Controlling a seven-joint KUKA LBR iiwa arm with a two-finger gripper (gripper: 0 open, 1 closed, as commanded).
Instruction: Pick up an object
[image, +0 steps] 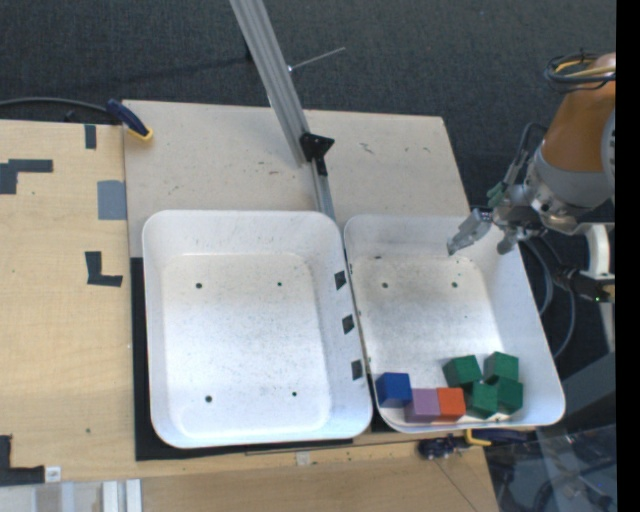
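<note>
The pincer (487, 234) hangs over the far right rim of the right bin (520, 300), its two fingers spread apart with nothing between them. The blocks (455, 390) huddle in that bin's near corner, well apart from it, with bare floor between; no writing is legible

Small blocks cluster in the right bin's (520, 300) near corner: a blue block (394, 388), purple block (426, 403) and orange block (451, 402) touching in a row. Green blocks (486, 382) crowd just beside them.
</note>
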